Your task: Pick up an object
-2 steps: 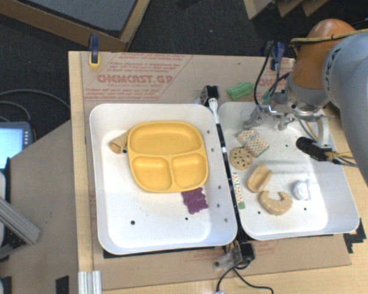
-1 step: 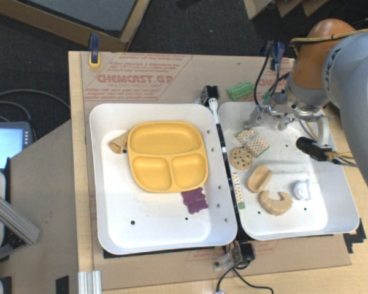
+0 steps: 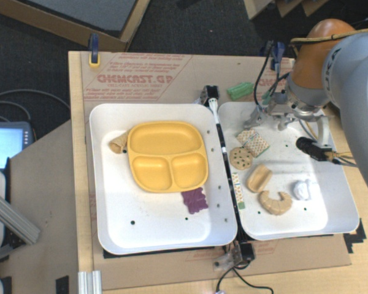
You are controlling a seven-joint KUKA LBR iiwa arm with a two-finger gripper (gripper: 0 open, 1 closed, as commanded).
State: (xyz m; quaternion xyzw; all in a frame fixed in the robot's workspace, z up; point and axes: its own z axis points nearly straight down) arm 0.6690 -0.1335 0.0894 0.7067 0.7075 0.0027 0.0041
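My gripper [image 3: 275,116] hangs over the back of the right bin [image 3: 340,216], just behind a patterned square cracker [image 3: 253,141]. Nothing can be seen held in it. In front of the cracker lie a round speckled cookie [image 3: 240,158], a tan bread roll [image 3: 258,179], a curved croissant [image 3: 275,202] and a small white object [image 3: 302,190]. The left bin [image 3: 104,164] holds a yellow divided plate [image 3: 168,155], a tan piece [image 3: 118,143] at the plate's left edge and a purple grape bunch [image 3: 195,199].
A green object [image 3: 240,91] lies on the cardboard behind the right bin. The grey arm with its orange band [image 3: 313,60] reaches in over the right bin's far right corner. The two bins meet along a raised middle rim [image 3: 224,158].
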